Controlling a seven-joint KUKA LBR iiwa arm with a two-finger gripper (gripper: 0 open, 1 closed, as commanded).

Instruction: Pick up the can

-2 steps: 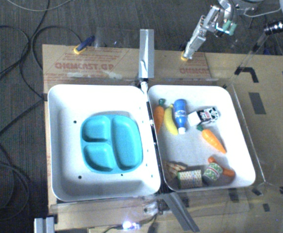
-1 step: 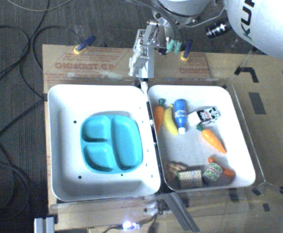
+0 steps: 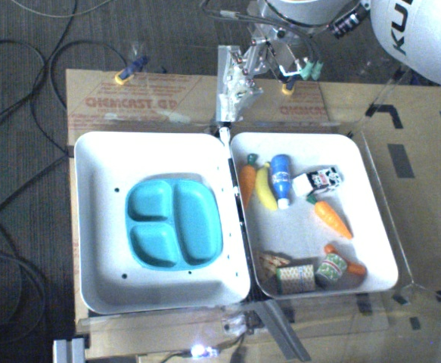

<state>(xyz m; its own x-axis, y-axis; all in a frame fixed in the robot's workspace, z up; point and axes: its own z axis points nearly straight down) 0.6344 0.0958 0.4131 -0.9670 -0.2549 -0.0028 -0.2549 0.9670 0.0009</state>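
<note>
My gripper (image 3: 259, 60) hangs at the frame's top, grasping nothing I can see, and the can (image 3: 330, 268), lower right, sits crowded, so I may grab the carrot (image 3: 332, 218).

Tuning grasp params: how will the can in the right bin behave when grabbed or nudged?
The can looks small and rigid, probably light. It lies tilted near the bin's front edge, so its round side may roll if nudged. A small box and a carrot crowd it, likely hampering finger placement.
</note>
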